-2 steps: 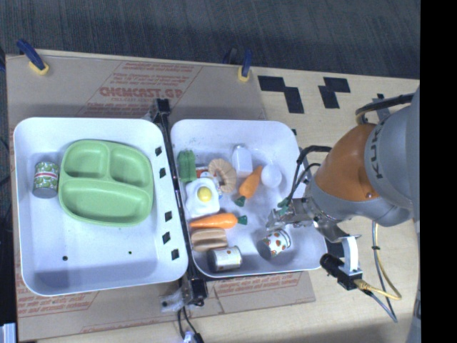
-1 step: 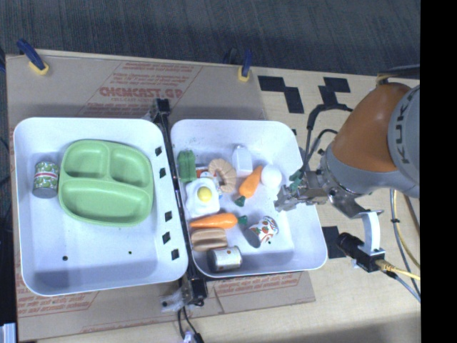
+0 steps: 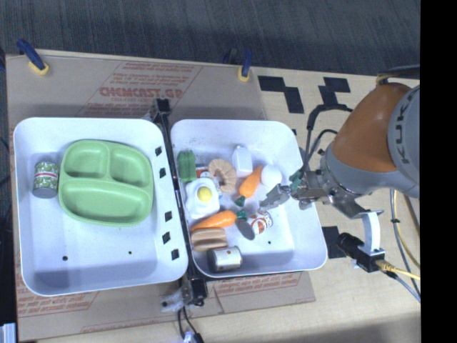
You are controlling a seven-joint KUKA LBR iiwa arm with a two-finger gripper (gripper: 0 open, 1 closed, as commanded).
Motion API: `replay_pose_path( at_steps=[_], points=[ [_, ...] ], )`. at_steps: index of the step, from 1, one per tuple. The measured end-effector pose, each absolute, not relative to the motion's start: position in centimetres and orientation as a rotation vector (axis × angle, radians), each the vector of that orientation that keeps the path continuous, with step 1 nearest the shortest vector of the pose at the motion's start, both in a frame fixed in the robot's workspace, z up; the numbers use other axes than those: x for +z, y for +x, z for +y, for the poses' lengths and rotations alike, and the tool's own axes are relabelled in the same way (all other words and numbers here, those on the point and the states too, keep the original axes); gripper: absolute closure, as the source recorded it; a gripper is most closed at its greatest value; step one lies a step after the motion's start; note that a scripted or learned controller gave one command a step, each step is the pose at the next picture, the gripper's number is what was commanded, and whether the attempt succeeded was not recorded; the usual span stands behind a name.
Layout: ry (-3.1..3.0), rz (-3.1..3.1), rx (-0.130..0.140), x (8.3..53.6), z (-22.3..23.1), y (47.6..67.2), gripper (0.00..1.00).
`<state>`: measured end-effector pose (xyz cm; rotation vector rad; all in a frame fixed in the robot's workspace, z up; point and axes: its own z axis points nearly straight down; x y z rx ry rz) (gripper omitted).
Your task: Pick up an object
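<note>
The right bin (image 3: 308,252) holds several toy foods: a green pickle (image 3: 186,166), a fried egg (image 3: 203,194), a donut (image 3: 222,174), a white carton (image 3: 241,159), an orange carrot (image 3: 250,183), a white egg (image 3: 271,174), a hot dog (image 3: 210,239), a silver can (image 3: 225,258) and a small red-and-white can (image 3: 261,223). My gripper (image 3: 274,196) hangs low over the right side of this bin. It sits just below the white egg and above the red-and-white can. I see nothing held in it.
The left bin (image 3: 28,131) holds a green divided plate (image 3: 107,182) and a small can (image 3: 45,178) by its left wall. A black divider (image 3: 170,184) separates the bins. Blue clamps (image 3: 245,66) pin the cardboard at the back. Cables (image 3: 400,263) trail at the right.
</note>
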<state>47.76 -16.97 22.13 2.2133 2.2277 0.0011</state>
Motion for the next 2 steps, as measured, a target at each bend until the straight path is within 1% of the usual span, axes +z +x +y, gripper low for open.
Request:
replay_pose_path(
  at_steps=[1, 2],
  points=[
    [2.201, 2.219, 0.011, 11.7, -12.9, 49.5, 0.00],
    [2.195, 2.219, 0.012, 12.8, -13.0, 49.6, 1.00]
  ],
)
